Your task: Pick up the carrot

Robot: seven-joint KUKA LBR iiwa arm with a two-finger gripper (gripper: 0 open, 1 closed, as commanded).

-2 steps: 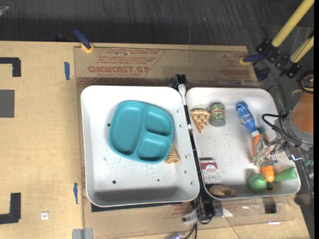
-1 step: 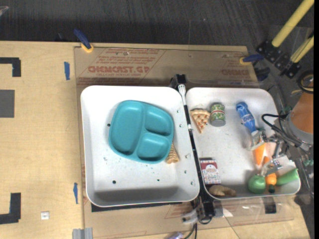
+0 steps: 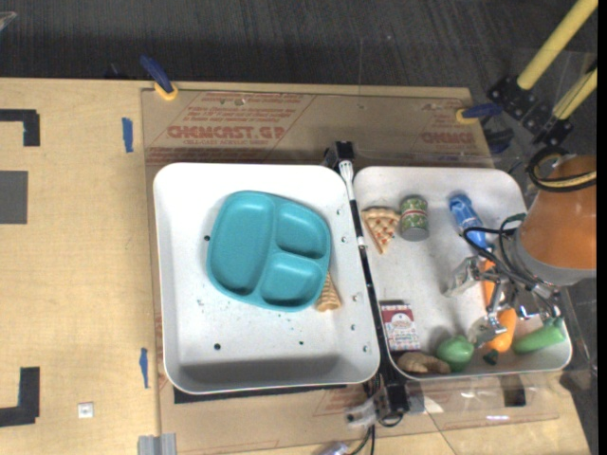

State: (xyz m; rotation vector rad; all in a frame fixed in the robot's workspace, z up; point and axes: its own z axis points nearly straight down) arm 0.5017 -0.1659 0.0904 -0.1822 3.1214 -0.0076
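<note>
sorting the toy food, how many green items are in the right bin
3: a green can near the bin's far wall, a round green piece at the near wall, and a long green piece in the near right corner. The arm may hide more.

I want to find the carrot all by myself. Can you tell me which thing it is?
Look in the right bin, down at its lower right corner under the tool. The carrot is the small orange stick there. Its neighbours, a round piece and a long piece, are green.
</note>
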